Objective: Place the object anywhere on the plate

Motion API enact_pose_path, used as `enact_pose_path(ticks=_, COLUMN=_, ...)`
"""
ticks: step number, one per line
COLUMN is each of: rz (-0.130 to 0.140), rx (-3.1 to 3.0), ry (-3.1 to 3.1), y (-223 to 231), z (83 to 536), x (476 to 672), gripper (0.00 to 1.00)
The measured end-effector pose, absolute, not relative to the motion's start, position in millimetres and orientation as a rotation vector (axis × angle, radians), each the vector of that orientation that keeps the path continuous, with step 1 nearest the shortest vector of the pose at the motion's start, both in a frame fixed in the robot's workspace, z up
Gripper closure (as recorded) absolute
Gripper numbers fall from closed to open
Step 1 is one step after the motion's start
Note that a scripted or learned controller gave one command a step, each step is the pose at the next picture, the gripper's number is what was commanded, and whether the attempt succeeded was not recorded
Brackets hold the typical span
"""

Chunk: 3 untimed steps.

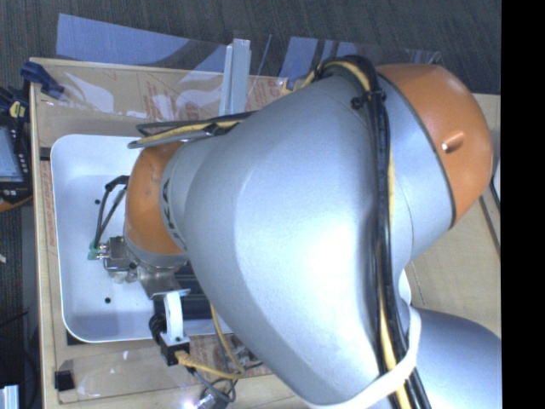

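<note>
My grey arm (pixel 324 228) with its orange band (pixel 149 203) reaches far over the left white bin (pixel 72 228) and covers most of the bench. The wrist and the gripper's mount (pixel 119 254) hang low over the middle of that bin, with black cables looping off their left side. Whatever lies under the arm in either bin is hidden.
The left bin's bare floor runs along its left side and front corner, with a small dark speck (pixel 108 300) on it. A metal post (pixel 236 75) stands at the back. A dark device (pixel 10 156) sits off the bench's left edge.
</note>
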<state>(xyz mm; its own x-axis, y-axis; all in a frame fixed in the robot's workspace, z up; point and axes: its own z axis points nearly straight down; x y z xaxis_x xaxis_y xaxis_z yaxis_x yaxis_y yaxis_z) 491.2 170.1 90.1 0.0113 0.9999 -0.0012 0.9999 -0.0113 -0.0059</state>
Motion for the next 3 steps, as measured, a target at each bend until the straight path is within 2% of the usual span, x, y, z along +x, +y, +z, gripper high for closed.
enact_pose_path(ticks=1, rz=0.002, rx=-0.782, ry=-3.043, y=140.8, z=166.1, x=517.7, gripper=1.00)
enact_pose_path(ticks=2, rz=0.004, rx=-1.149, ry=-2.920, y=111.1, z=90.5, x=475.2, gripper=1.00)
enact_pose_path(ticks=3, rz=0.003, rx=-1.095, ry=-2.943, y=189.8, z=91.3, x=476.7, gripper=1.00)
